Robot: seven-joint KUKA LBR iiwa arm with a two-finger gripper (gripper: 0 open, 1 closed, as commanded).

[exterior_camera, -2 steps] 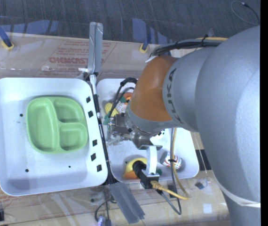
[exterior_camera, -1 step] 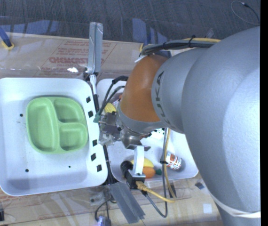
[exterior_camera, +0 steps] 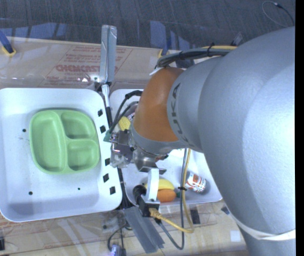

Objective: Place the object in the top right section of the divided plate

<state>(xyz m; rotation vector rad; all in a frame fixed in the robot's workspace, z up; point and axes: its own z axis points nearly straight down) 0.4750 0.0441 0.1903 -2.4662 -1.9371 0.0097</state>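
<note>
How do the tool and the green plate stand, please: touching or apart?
Apart: the camera view shows bare floor of the white bin between the green plate and the tool.

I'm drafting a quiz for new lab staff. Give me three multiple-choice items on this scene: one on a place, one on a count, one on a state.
1. The divided plate lies in: A the view's left bin; B the view's right bin; C neither bin.
2. Its sections number: A two; B three; C five.
3. It lies: A upside down; B on edge; C flat, face up.
Key: 1 A, white bin floor surrounds it; 2 B, one long hollow, two small; 3 C, hollows face the camera.
</note>
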